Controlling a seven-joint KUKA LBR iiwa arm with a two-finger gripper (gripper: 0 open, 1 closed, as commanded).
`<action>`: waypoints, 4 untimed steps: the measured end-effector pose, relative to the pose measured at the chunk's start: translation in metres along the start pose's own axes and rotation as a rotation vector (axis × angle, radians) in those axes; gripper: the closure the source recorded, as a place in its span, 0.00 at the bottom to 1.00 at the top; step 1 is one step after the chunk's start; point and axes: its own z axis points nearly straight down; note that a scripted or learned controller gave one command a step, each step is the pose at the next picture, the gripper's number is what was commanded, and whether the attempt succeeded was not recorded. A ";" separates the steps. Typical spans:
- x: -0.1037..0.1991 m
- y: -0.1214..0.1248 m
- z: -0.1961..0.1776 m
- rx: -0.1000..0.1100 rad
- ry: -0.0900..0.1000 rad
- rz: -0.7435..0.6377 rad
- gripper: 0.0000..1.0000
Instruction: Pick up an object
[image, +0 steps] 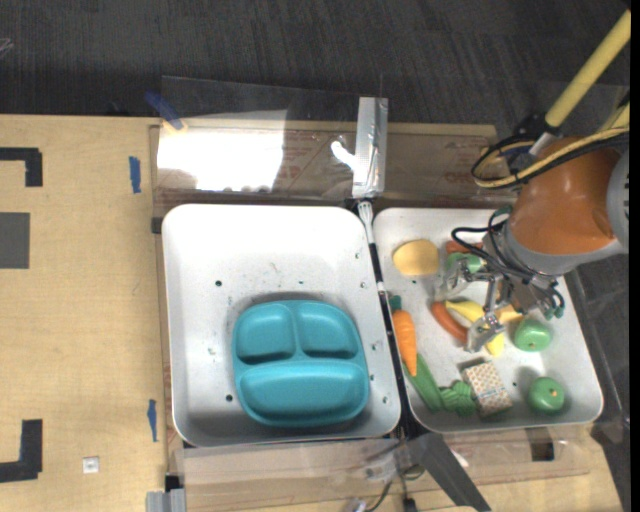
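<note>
Orange-banded, our arm reaches into the right bin, where we see the gripper low over a yellow toy, just right of the carrot, though we cannot tell how its jaws stand, and left of that carrot sits a teal tray.

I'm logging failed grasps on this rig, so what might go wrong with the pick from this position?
Three risks, judged from this view.
1. The gripper is down in a tight cluster in the right bin; it may pinch two toys or none.
2. The yellow piece and the green apple lie close beside it and could get knocked aside.
3. The cables loop near the wrist and might snag.
</note>
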 end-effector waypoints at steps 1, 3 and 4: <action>0.003 0.022 0.008 0.003 -0.007 -0.038 0.00; 0.018 0.020 -0.005 0.008 -0.020 -0.081 1.00; -0.031 -0.010 -0.165 0.005 -0.010 -0.008 1.00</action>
